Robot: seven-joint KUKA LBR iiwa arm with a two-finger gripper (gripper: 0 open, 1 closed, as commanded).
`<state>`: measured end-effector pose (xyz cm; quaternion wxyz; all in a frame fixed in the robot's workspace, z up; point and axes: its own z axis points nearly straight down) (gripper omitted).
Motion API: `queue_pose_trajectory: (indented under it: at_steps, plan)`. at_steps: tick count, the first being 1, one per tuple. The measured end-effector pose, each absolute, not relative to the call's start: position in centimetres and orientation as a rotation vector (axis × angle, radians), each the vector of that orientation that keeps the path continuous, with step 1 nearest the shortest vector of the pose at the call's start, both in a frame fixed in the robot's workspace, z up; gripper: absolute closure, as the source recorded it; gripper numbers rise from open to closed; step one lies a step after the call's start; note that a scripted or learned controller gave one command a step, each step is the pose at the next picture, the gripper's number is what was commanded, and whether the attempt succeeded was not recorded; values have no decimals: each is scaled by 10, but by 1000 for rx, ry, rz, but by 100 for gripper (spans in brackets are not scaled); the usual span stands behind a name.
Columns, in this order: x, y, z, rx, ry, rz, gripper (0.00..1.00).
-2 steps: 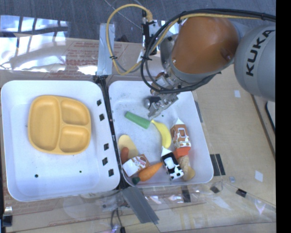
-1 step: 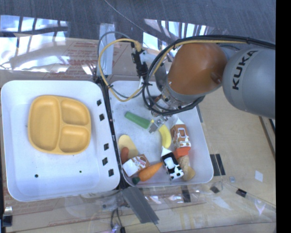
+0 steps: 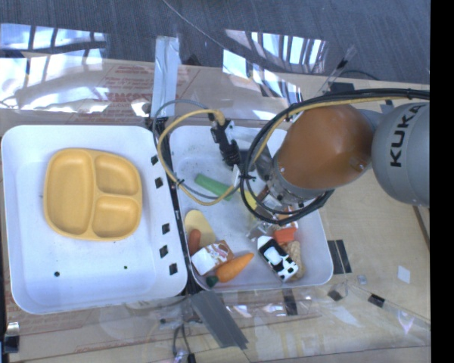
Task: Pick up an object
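The right bin (image 3: pixel 318 257) holds small toy items: a green stick (image 3: pixel 210 183), a carrot (image 3: pixel 234 267), a black-and-white cow (image 3: pixel 278 259), a white block (image 3: pixel 203 260), a yellow piece (image 3: pixel 197 221) and a red-orange piece (image 3: pixel 285 234). My gripper (image 3: pixel 268 216) reaches down into this bin under the orange wrist band (image 3: pixel 321 147), just above the red-orange piece and the cow. The wrist and cables hide its fingertips.
The left bin (image 3: pixel 23 225) carries a yellow divided plate (image 3: pixel 93 193). Yellow and black cables (image 3: pixel 183 127) loop over the right bin's back left. The arm body (image 3: pixel 405 153) comes in from the right. Tape and foil line the bench edges.
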<state>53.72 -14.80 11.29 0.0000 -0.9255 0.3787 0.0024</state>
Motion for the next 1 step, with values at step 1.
queue_pose_trajectory:
  at_steps: [1]
  plan:
    - [559,-99,241,-3002,920,-10,100]
